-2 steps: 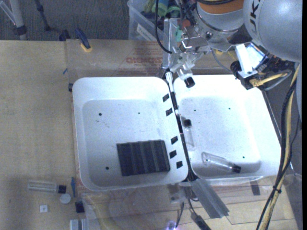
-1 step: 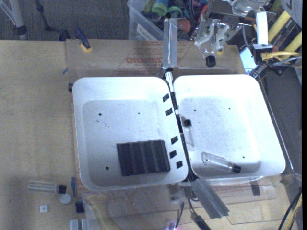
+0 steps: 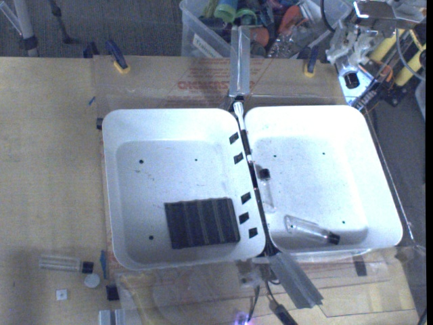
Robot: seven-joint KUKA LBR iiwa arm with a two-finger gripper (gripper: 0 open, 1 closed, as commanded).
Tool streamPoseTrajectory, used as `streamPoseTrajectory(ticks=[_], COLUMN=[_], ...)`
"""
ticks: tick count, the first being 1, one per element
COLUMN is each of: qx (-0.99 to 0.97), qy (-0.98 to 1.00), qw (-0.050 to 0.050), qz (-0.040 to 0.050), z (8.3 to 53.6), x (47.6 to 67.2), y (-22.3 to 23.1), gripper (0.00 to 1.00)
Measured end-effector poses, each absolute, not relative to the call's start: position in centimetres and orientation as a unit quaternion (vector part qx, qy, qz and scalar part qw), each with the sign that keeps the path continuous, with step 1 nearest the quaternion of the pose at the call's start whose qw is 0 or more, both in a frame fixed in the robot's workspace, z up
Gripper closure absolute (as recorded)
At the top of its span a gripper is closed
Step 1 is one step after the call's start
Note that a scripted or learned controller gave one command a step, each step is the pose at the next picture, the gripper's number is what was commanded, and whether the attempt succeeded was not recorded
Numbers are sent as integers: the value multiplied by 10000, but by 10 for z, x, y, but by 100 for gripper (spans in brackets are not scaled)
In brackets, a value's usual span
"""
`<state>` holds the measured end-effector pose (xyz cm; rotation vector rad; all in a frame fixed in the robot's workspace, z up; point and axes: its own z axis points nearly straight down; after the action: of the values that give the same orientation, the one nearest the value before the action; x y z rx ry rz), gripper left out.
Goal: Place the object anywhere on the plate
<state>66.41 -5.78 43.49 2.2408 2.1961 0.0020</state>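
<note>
At the near left edge of the counter (image 3: 47, 147), outside the bins, lie a small clear tube (image 3: 57, 261), a black cap (image 3: 86, 267) and a pale round disc (image 3: 91, 280). At the near centre, a grey metal bracket (image 3: 294, 282) juts out from under the junction of the two bins. In the left bin (image 3: 111, 181), the plate (image 3: 201, 222), a dark ribbed rectangle, lies flat on the floor towards the near wall, slightly right of the bin's centre. In the right bin (image 3: 379, 175), the task object, a clear vial (image 3: 310, 229) with a black cap at its right end, lies on its side close to the near wall, well apart from the plate and separated from it by the shared bin walls. Farther back in the same bin, a second, smaller vial (image 3: 263, 183) with a black cap at its far end lies just beside the left wall. A row of black tape marks (image 3: 242, 179) runs along the divide between the bins. Beyond the bins, a grey metal bar (image 3: 238, 59) extends away from the junction, with a blue clamp (image 3: 120, 63) to its left. A clear tub (image 3: 203, 26) of mixed coloured items stands at the far edge. At the far right, the pincer (image 3: 350, 51) hangs outside both bins, well apart from the vial and the plate; whether it is open or closed cannot be told.
</note>
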Motion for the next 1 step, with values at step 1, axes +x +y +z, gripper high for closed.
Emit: streamPoseTrajectory(ticks=[1], qx=[8179], qy=[5754], qw=[16], qz=[5], z=[435], x=[667], y=[-76], gripper=[100])
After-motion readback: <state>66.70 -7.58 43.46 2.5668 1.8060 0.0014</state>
